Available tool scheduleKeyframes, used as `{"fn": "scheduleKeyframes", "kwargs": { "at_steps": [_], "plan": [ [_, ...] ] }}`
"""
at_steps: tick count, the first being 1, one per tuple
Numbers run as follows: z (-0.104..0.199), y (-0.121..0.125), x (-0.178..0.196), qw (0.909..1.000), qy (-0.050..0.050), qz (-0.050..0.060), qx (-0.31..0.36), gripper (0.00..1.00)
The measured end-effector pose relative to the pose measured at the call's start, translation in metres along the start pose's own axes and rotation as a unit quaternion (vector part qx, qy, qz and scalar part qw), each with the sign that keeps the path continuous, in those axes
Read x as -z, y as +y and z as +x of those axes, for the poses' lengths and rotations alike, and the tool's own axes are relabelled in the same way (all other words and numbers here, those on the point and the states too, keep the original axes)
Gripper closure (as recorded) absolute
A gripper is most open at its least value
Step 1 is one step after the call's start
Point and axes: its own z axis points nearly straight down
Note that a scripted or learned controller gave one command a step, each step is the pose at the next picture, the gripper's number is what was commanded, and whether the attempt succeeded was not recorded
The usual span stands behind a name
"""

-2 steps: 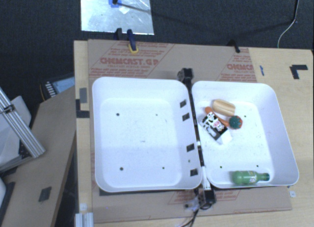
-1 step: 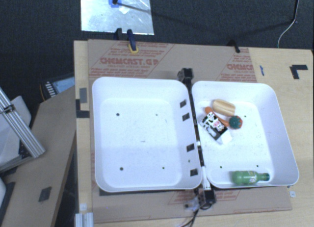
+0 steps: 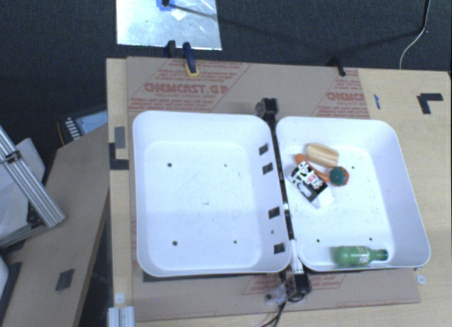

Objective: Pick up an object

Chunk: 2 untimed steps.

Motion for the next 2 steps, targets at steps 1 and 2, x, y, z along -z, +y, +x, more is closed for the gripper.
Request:
{"fn": "scheduleKeyframes", "kwargs": {
  "at_steps": [1, 2],
  "plan": [
    [0.0, 0.0, 0.012, 1.0, -0.001, -0.002, 0.001, 1.0],
    [0.0, 0.001, 0.023, 1.0, -0.001, -0.004, 0.002, 1.0]
  ]
}}
